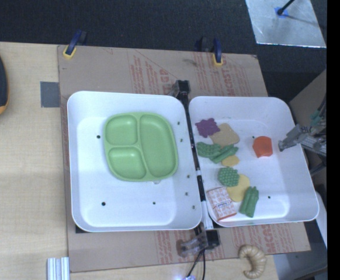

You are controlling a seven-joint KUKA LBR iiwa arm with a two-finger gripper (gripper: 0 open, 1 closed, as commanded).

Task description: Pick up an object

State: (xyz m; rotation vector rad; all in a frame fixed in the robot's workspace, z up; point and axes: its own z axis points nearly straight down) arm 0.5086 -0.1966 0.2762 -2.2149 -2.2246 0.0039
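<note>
The gripper (288, 143) is at the right bin's (275, 106) right wall; open or closed, I cannot tell. The orange block (263, 146) lies just left of it.

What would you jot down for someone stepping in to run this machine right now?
Gripper: at the right bin's right edge, nothing visibly in it; whether it is open or shut cannot be told.
Things: the orange block lies just left of the gripper. Left of it in the right bin lie a purple piece, a tan piece, green pods, a green cucumber and a small printed box. The left bin holds a green divided plate.
Done: nothing lifted yet.
Left: grasp and raise one object; the orange block looks nearest.
</note>
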